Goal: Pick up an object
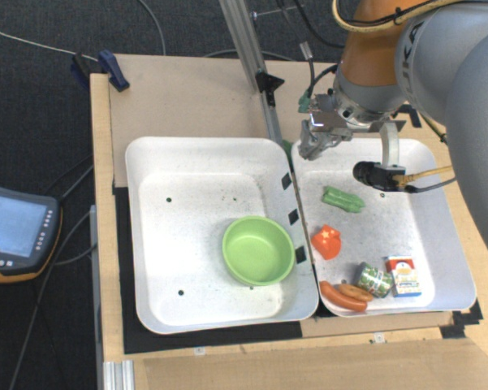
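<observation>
The gripper (313, 145) hung at eleven o'clock in the right bin (429, 227), grip unreadable; approach step, I judged; next, descend onto the green vegetable (343, 200) at its five o'clock.

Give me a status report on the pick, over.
Gripper above right bin's far left corner, no object seen in it. Green vegetable nearest, lying loose on bin floor. Nothing between them.

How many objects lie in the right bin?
5: green vegetable central; orange pepper nearer; sausage, can, small carton along the near edge. The arm may hide more.
</observation>
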